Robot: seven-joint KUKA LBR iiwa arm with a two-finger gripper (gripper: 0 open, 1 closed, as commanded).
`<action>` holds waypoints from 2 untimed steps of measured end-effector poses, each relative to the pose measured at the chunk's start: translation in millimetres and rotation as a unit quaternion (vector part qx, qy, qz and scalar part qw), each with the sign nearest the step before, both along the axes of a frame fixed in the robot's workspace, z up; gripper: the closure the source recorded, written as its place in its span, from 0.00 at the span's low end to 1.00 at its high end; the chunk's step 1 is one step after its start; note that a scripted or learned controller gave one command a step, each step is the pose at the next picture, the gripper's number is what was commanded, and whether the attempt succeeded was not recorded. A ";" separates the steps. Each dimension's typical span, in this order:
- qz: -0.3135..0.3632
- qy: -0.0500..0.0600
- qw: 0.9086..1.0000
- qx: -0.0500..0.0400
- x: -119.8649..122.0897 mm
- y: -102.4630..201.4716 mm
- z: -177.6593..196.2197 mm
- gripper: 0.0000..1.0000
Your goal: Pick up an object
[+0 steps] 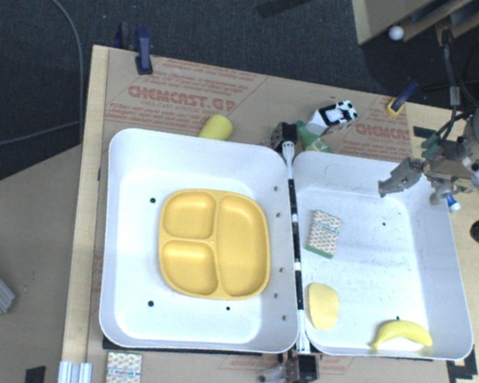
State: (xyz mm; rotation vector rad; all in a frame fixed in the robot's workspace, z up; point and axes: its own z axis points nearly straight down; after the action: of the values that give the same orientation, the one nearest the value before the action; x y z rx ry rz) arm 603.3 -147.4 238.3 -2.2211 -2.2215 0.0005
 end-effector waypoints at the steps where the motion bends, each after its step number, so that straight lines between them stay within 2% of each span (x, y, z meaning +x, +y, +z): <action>1: 0.000 0.001 1.000 0.001 26.8 56.6 -68.5 0.00; 2: 0.000 -0.003 1.000 0.001 0.6 55.0 -151.0 0.00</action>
State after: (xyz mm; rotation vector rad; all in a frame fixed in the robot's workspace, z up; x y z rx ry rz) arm 603.9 -92.4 87.3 -2.2229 -2.2238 -0.0072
